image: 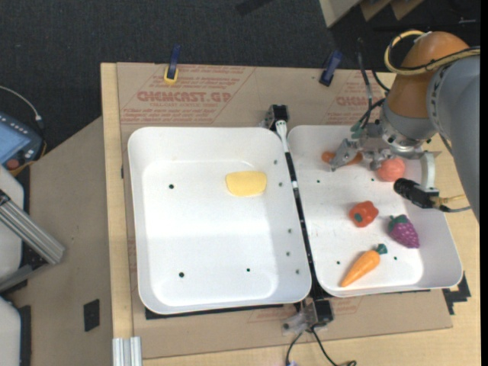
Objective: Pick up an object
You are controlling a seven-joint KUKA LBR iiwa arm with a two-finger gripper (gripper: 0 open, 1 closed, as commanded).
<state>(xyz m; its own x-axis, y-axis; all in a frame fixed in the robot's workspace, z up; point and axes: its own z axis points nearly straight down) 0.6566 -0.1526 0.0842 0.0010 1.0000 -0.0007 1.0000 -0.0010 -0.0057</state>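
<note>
Reaching: the arm [427, 75] comes in from the right over the right bin [438, 269], jaws low at its far end.
Jaws: state cannot be told.
Right bin: red pepper [364, 213], purple grapes [404, 231], carrot [359, 268], pinkish fruit [391, 168] beside the jaws.
Left bin [152, 204]: yellow piece [246, 183].

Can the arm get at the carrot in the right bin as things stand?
Probably yes. The carrot lies apart from the grapes and red pepper, with bare bin floor around it. The gripper sits at the same bin's far end, nothing between.
</note>
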